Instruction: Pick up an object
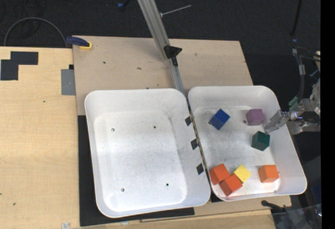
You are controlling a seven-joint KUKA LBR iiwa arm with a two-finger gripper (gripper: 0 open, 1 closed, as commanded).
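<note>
The right bin (285,170) holds several small cubes: a blue one (219,118), a purple one (255,116), a dark green one (260,141), an orange one (268,173), a yellow one (242,173) and two red-orange ones (219,173) (231,184) touching it. My gripper (282,120) reaches in over the bin's right rim, just right of the purple cube and above-right of the green cube. Nothing is visibly held in it. Most of the arm is cut off at the right side.
The left bin (136,149) lies beside the right one, with black clips (194,143) along the shared rim. A slanted aluminium bar (154,18) rises behind the bins. A blue and yellow clamp (78,42) sits at the board's far left corner.
</note>
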